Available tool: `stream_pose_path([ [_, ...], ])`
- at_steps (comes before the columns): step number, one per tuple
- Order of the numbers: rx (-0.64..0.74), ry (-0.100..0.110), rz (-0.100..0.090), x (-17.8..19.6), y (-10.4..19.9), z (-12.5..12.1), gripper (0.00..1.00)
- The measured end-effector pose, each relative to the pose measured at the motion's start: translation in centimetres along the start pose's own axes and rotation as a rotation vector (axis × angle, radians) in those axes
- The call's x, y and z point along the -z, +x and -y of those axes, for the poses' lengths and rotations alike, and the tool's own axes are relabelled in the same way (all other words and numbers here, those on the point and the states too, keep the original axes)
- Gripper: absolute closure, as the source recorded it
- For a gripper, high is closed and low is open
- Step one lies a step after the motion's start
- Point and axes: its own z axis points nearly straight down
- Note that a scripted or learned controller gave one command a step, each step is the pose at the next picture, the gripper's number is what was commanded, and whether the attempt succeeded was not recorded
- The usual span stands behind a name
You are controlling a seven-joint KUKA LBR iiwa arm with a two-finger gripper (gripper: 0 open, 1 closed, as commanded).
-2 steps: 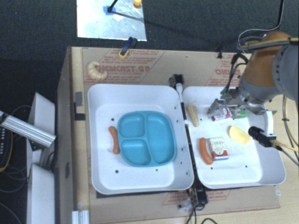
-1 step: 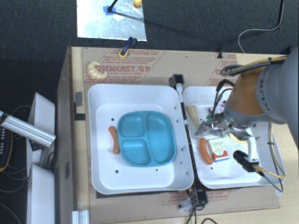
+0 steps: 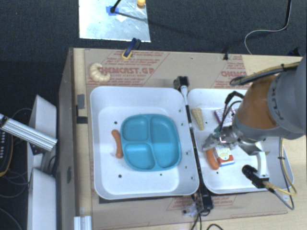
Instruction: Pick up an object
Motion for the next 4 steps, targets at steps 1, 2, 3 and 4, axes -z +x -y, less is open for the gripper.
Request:
stream_pose_path([
  [1,0.001,-0.004,0.000,1.1,0.0,-0.1,1.00],
  [2,0.003,-0.004,0.000,10.1,4.0,-2.5,1.00],
  [3,0.002,-0.003,0.000,10.1,4.0,-2.5,0.00],
  [4,0.000,-0.002,0.001,0.0,-0.6,-4.1,0.00],
])
